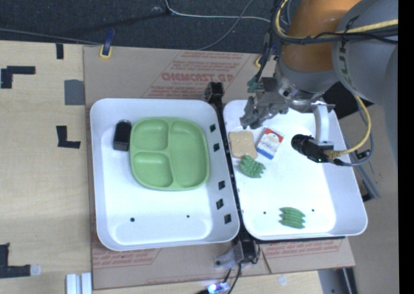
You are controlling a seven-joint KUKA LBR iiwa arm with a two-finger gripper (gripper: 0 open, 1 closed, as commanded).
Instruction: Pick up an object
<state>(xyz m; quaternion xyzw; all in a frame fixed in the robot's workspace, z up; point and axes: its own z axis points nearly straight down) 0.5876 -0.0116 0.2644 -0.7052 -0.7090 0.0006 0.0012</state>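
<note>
In the right bin (323, 221) lie a tan slice of bread (240, 144), a small white carton with red and blue print (270, 143), a green leafy piece (251, 168) and a green pea pod (292, 217). My gripper (254, 117) hangs over the bin's far left part, just above and beyond the bread and the carton. Nothing shows between its fingers. The orange band and grey arm cover the bin's far right corner.
The left bin (110, 176) holds a green divided plate (170, 153) and a small black block (121, 135) beside it. Black clips (223, 186) line the wall between the bins. Cables trail across the dark floor behind the bench.
</note>
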